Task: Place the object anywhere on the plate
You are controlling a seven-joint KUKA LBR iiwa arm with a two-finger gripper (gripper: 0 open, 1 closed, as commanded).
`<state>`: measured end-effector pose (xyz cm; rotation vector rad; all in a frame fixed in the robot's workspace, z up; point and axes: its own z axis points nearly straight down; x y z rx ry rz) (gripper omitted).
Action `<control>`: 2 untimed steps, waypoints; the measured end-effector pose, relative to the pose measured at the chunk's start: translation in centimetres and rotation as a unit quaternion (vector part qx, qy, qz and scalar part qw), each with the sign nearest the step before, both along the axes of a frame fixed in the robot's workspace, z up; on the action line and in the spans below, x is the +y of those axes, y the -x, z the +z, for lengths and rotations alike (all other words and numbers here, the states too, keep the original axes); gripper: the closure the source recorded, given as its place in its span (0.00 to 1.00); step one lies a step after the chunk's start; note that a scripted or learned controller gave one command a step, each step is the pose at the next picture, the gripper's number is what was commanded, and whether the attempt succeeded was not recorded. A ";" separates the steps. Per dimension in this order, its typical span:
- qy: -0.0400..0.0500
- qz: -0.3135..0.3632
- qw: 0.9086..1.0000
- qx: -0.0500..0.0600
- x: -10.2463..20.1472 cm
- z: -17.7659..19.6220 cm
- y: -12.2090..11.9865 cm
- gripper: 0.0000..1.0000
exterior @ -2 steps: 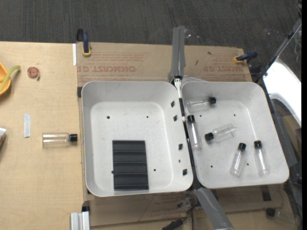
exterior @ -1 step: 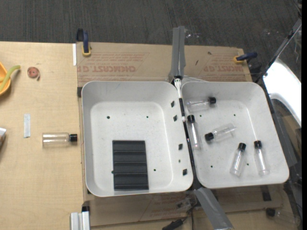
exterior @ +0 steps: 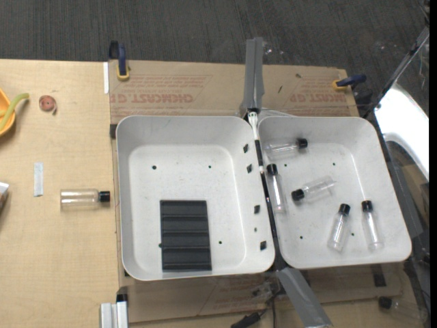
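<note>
Even, bright overhead light, no hard shadows. White bins [exterior: 136,183] near overexposed, soft shading along inner walls. Dark ribbed plate [exterior: 184,235] at lower centre reads flat, little detail. Clear vials [exterior: 313,189] at right show faint glints. Carpet at top of frame dim. Slight softness overall; white glare at right edge.

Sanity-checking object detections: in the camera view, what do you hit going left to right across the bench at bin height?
Loose vial on the bench → left bin → black ridged plate → vial by the divider → middle vial → vial → rightmost vial.
</note>
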<state>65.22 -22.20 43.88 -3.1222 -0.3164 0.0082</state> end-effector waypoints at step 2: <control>0.001 0.001 1.000 0.000 -0.1 0.1 0.5 0.00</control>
